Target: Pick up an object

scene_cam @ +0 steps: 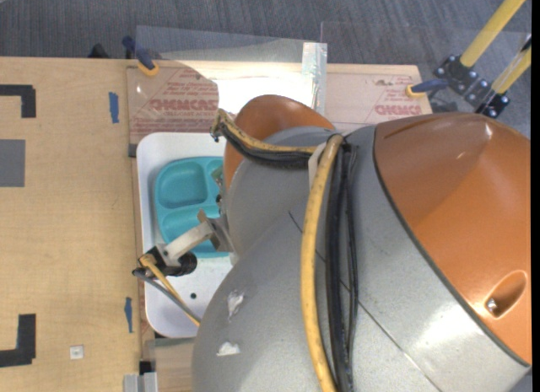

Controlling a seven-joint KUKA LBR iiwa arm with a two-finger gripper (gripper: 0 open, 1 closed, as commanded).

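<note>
A teal plastic tray with compartments (180, 192) lies in the left white bin (145, 158). The grey and orange arm (371, 247) reaches in from the right and covers the tray's right side. My gripper (217, 228) is low over the tray's near right edge, mostly hidden beneath the wrist. Nothing can be seen held in it.
The arm covers the right bin and much of the left one. A small dark speck (192, 296) sits on the left bin's bare floor near its front. Tan bench board (67, 213) extends to the left, with clear plastic sheeting (177, 95) behind the bins.
</note>
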